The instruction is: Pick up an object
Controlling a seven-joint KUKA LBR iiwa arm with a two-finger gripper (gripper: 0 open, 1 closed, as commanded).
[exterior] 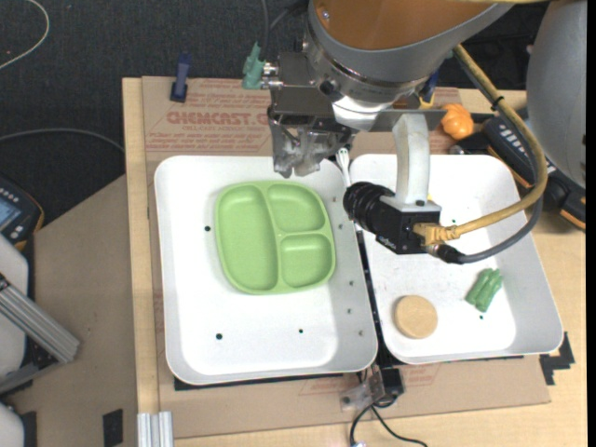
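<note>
Your arm [410,26] looms over the tabletop's two white bins [186,250]; the green divided plate [275,236] lies flat in the left bin; the tan disc [415,316] and small green piece [484,289] sit in the right. The claw [300,155] hovers at the plate's far rim; how wide it stands, I cannot tell; to grip well, come down straddling that raised rim.

One camera sits high above the desk [140,250], close by, looking down at a slant on both bins [186,343].
</note>
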